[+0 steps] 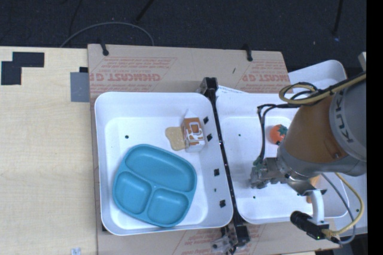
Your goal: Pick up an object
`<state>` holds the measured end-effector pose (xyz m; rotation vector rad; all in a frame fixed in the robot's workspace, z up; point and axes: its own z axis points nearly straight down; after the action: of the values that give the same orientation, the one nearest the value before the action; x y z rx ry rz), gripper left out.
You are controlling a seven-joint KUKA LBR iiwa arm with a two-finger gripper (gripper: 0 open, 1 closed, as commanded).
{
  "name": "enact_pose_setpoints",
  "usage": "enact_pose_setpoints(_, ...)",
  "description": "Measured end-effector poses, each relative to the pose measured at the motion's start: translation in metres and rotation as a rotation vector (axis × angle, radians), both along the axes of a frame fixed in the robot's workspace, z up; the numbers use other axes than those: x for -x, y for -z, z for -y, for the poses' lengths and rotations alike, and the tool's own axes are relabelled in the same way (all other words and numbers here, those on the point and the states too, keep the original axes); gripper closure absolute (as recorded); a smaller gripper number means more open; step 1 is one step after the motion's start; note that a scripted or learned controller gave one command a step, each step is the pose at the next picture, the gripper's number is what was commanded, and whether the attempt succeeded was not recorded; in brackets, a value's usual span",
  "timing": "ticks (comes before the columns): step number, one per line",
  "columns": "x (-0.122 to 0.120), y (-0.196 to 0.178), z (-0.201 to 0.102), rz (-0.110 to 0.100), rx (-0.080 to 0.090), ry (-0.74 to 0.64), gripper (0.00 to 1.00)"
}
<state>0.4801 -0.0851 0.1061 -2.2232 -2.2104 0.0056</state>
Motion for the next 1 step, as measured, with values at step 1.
enact_pose_setpoints(1,-0.0036,-0.0617,-0.0009,0.008,0.002,-0.007,1.00)
